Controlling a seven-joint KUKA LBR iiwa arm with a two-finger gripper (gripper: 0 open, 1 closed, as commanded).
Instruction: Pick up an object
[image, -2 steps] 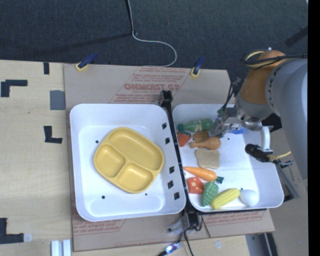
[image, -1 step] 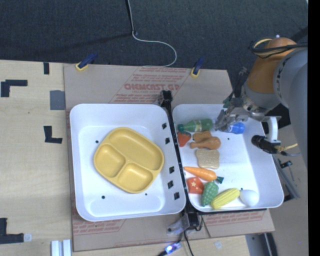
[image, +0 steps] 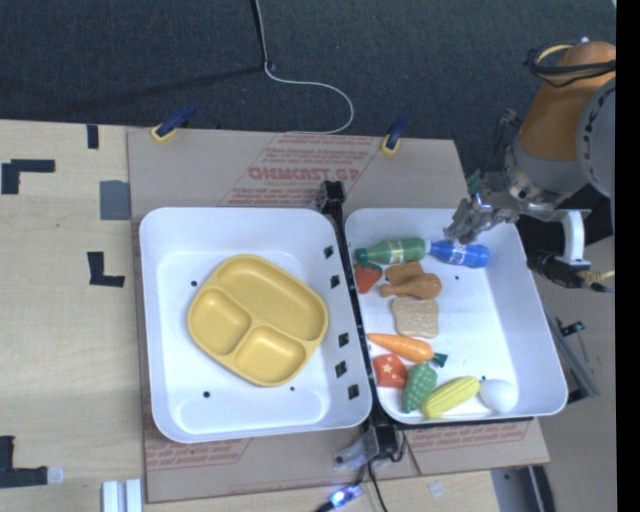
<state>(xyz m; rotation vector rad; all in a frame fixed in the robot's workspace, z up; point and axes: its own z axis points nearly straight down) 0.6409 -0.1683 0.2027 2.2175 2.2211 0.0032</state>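
Over on the left, the left bin (image: 160, 300) holds a yellow plate (image: 258, 318) with three compartments, sitting a little askew in the middle of the floor. Nothing of mine is near it.

Crossing the divider into the right bin (image: 535, 340), here is the crowd. Hard against the divider lies a green bottle (image: 392, 251) on its side, with a small red piece (image: 366, 279) just below it. Next, a brown drumstick (image: 410, 284), and under that a slice of bread (image: 415, 318). Further down, a carrot (image: 401, 347) lies slantwise, and a red piece with a star (image: 389, 371) sits beneath it. At the near rim a green pickle (image: 419, 385) touches a cob of corn (image: 449, 396), and a white egg (image: 497, 395) rests just beside the corn.

Now to me: my gripper (image: 462, 227) is down in the far corner of the right bin, right over a blue bottle (image: 461, 254) lying on its side. My fingertips are at its upper edge, touching or nearly so. Whether I have clamped onto it or my hand is loose, I cannot tell from here. My arm (image: 565, 120) rises away to the right.
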